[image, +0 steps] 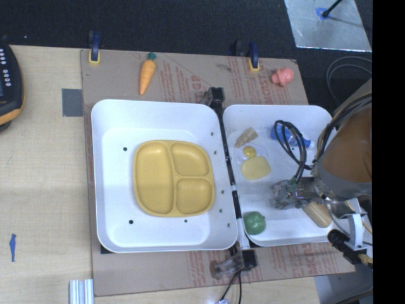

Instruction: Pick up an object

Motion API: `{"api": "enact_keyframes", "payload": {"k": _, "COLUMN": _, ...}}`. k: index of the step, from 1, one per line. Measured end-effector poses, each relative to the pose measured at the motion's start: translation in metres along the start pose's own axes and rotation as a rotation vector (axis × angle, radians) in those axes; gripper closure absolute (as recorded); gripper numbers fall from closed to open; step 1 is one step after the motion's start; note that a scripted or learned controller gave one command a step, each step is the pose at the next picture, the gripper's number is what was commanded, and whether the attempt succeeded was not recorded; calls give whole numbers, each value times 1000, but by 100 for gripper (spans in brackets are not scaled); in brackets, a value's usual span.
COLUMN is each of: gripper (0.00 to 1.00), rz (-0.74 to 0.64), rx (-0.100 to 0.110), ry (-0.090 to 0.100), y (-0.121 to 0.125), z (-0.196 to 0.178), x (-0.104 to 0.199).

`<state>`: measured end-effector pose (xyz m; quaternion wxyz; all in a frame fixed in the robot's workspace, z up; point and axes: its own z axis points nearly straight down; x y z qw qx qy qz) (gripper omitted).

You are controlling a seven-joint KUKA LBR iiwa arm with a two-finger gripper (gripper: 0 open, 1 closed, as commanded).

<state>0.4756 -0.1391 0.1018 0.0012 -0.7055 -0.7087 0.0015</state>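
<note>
The gripper (286, 194) is low in the right white bin (253, 116), but I cannot tell its state. Just beside it lies a tan wooden block (317, 213). A pale yellow duck toy (254, 165) sits near the middle, and a green round ball (254, 222) rests at the front. The left white bin (114, 227) holds a yellow plastic tray with three parts (173, 177) — flat in the middle.

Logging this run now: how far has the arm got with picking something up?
Done: the gripper is down inside the right bin. In hand: nothing visibly; the yellow duck, green ball and blue loop all lie on the bin floor. Left: grasp one item and lift it.
</note>
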Motion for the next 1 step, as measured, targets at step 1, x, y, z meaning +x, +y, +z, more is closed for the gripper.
{"api": "enact_keyframes", "payload": {"k": 1, "gripper": 100, "rz": -9, "rx": -16, "ry": 0, "y": 81, "z": -97, "x": 56}}
